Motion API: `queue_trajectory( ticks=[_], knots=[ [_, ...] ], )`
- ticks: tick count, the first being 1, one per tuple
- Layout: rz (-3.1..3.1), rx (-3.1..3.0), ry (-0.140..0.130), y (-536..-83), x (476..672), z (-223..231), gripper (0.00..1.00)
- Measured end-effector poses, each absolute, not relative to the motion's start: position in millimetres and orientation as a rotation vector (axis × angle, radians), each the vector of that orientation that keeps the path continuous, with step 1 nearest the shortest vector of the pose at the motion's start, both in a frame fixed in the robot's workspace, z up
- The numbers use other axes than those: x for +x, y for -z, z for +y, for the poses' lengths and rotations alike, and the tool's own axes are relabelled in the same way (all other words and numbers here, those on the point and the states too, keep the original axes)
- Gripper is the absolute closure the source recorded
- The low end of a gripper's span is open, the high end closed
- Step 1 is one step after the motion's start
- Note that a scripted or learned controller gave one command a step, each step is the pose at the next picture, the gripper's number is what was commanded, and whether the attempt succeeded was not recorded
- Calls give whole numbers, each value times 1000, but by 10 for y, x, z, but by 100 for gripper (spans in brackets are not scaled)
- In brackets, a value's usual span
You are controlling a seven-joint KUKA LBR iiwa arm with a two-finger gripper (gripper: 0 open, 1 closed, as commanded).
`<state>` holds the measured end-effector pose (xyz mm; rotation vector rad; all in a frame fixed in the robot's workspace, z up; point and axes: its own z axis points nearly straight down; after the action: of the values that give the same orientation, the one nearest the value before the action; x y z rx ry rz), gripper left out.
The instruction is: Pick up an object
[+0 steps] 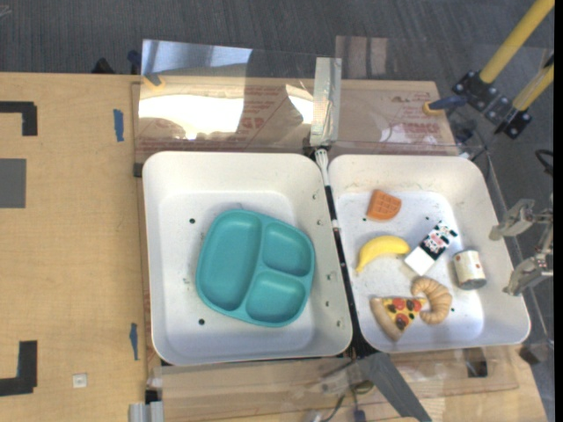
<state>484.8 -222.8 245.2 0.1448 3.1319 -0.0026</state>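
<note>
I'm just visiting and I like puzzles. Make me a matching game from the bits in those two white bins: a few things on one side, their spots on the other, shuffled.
Things:
1. teal plate
2. banana
3. waffle
4. pizza slice

Places:
A. far end of the right bin
B. near edge of the right bin, beside the croissant
C. alone in the left bin
D. middle of the right bin, towards the divider

Pairs: 1-C, 2-D, 3-A, 4-B
</note>
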Motion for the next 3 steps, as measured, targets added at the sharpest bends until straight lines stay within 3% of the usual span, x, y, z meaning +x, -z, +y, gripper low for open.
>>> queue_trajectory(
  ticks=[3],
  knots=[
    [3132, 145, 3, -2452, 4848, -2228, 0]
  ],
)
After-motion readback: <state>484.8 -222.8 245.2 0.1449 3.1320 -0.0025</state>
